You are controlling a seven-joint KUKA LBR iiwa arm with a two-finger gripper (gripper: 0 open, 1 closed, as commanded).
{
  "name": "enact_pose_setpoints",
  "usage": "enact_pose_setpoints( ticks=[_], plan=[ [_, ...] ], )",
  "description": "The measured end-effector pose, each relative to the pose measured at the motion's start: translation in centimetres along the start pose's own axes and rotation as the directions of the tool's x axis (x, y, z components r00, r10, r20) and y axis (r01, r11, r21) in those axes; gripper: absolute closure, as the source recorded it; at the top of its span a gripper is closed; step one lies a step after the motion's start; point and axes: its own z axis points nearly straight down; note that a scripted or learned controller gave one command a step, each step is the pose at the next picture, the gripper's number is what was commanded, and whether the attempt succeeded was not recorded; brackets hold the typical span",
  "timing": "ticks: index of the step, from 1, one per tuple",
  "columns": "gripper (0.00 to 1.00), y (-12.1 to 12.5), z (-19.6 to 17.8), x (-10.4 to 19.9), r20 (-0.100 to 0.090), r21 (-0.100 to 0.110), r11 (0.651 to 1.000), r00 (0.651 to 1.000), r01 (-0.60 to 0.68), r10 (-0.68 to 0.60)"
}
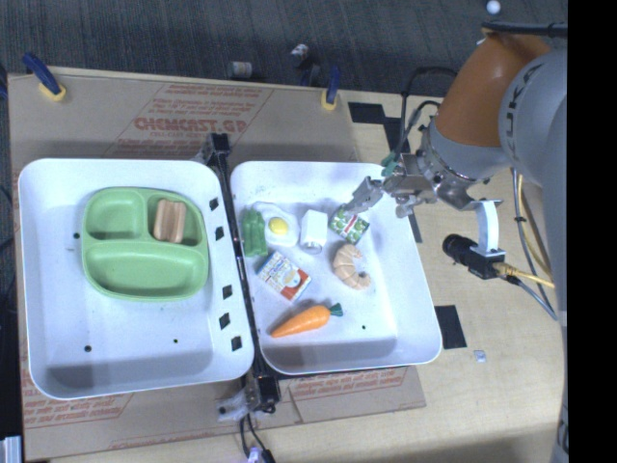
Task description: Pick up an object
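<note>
- One camera view covered both bins; judged from it, the pick was not complete, since every object lay on a bin floor and none was lifted.
- Remaining steps, as a judgement: close on an object, then raise it clear of the right bin (pixel 410 340).
- The gripper (pixel 364 197) hung low over the right bin's upper right area; whether its fingers were spread or closed could not be told.
- The nearest candidate, a small green-and-red carton (pixel 349 226), lay just below the fingertips, apparently touching or nearly so; nothing was visibly between them.
- The croissant (pixel 352 266), white cup (pixel 314 230), fried egg (pixel 279 227), juice box (pixel 283 276) and carrot (pixel 301 321) lay farther off.
- The left bin (pixel 39 355) held a green tray (pixel 145 273).
</note>
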Motion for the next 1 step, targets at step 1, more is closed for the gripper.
enact_pose_setpoints(
  ticks=[1],
  plan=[
    [0.0, -2.73, 14.04, -3.34, 0.0, 0.001, 1.0, 1.0, 0.001, -0.001]
  ],
)
